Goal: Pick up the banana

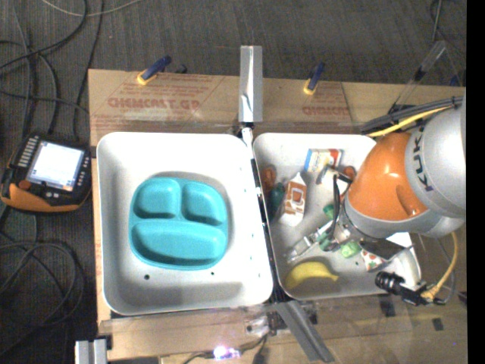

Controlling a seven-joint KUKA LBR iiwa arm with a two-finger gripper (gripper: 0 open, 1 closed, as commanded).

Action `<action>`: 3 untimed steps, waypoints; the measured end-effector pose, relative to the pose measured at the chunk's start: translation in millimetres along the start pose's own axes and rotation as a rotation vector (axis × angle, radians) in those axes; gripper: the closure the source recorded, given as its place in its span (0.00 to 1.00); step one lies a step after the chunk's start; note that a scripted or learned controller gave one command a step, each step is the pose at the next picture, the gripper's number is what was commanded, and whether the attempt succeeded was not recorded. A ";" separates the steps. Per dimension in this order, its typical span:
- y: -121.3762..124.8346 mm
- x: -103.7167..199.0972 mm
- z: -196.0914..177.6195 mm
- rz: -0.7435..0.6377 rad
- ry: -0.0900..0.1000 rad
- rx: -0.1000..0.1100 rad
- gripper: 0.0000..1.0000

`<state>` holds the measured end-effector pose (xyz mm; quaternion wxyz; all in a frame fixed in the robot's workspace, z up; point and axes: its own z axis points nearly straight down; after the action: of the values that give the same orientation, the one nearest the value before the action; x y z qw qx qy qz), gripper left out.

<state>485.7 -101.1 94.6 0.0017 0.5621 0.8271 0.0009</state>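
The curved, smooth yellow banana (311,274) lies on the floor of the glossy white right bin (282,152), just below and slightly left of the jaws (326,237), apart from them. Whether the jaws are apart or together cannot be told. Well left sits a teal moulded divided tray (180,223).

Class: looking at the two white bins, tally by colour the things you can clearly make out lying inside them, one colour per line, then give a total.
Turquoise: 1, the divided plastic tray in the left bin
Yellow: 1, the curved banana in the right bin
Total: 2; the other clutter is too jumbled to count.
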 end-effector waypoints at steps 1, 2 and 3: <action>-13.0 -26.9 -81.4 -0.092 0.004 0.009 0.00; -4.6 -5.4 3.4 -0.242 0.002 0.006 0.00; -5.6 -7.3 0.2 -0.408 0.002 0.008 0.00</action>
<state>483.2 -110.0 94.4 -0.0012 0.3827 0.9239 -0.0019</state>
